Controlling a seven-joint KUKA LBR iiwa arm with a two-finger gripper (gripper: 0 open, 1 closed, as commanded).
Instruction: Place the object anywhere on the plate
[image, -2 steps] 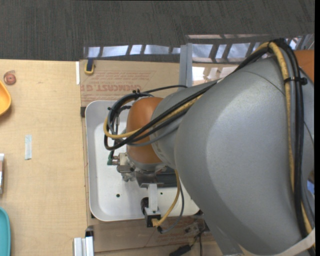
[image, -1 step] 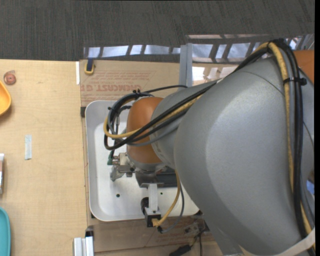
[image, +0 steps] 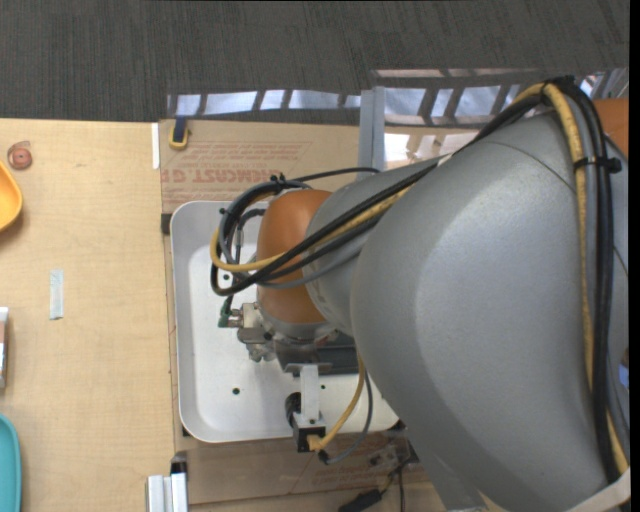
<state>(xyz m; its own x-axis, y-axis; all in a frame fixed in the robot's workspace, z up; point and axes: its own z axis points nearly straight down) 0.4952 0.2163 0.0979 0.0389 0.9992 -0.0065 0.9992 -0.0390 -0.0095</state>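
So the gripper (image: 283, 347) is parked low over the white bin (image: 200, 400), tucked right under the wrist. The camera is looking at the back of that grey metal block, so honestly I can't tell if it's open, closed or grabbing anything. Whatever is directly under it is covered by the arm, so I can't tell where the object is either.

Right above the gripper is the orange band (image: 290, 250). Yellow and black cables (image: 240, 262) loop out from it on the side away from the arm's big body. A white bracket (image: 310, 393) hangs off the wrist on the near side, with a yellow cable curling past its end. The fat grey arm link (image: 480, 320) takes over everything behind the wrist.

Just out from the gripper there's a tiny dark speck (image: 236, 390) on the bare bin floor. Beyond the far rim of the bin sits brown cardboard (image: 250, 160) with red print. Well off to the side, past the bin's outer wall, the wooden bench (image: 90, 330) has a small grey strip (image: 56, 295), an orange thing (image: 8, 200) and a teal thing (image: 8, 462), both cut off at the edge.
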